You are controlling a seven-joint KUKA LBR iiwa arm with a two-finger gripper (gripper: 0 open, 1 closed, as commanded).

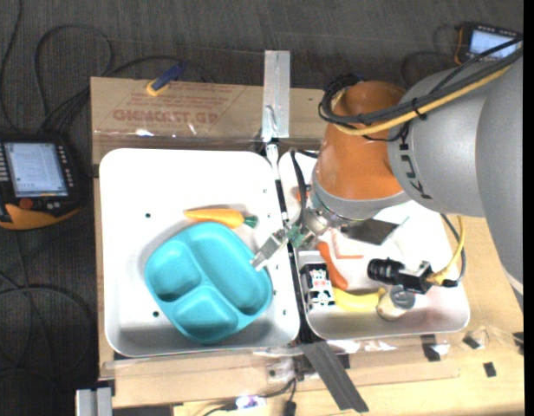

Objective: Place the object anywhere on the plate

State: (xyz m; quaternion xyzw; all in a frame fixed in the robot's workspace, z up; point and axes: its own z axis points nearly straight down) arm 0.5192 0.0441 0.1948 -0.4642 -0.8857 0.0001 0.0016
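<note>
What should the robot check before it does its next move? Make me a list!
1. Plate in place: ok. The blue plate lies in the left bin.
2. Claw near plate: ok. The claw hangs at the plate's right edge.
3. Holding something: cannot tell. The claw is too small and blurred.
4. Carrot on plate: not ok. It lies on the bin floor just behind the plate.
5. Other toys: ok. A banana and an orange piece sit in the right bin, away from the plate.
</note>
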